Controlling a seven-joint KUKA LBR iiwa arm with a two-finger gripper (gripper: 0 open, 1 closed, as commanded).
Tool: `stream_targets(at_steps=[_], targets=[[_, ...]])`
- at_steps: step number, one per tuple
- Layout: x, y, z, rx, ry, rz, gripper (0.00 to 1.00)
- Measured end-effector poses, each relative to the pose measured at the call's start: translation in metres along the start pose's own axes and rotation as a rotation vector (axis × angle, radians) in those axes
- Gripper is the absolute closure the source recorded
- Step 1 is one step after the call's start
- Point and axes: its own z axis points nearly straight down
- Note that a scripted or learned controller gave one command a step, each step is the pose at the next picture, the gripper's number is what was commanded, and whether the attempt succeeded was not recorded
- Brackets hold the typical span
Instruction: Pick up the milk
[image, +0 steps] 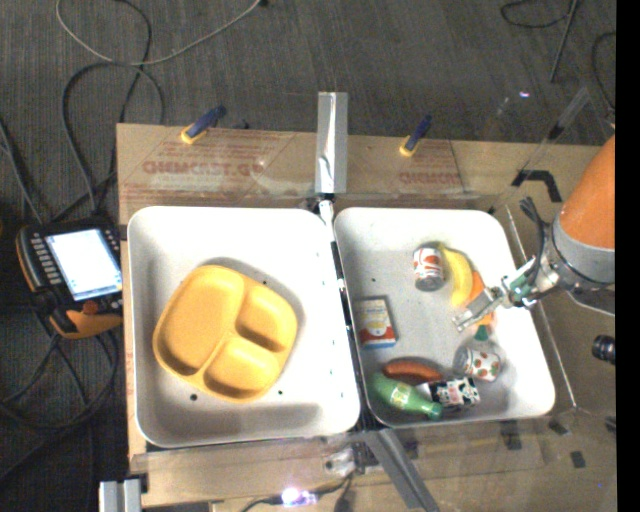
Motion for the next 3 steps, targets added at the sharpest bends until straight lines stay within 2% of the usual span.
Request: stream_targets(at_steps=[1,2,3], targets=[[-0.025,-0.023,0.145,-0.01,-0.006,-0.124,0.0],[-0.028,-0.004,0.118,0.0,0.003,-0.046,0.0],[0.032,-0.003,0.099,0.001,0.003,-0.217,0.0]])
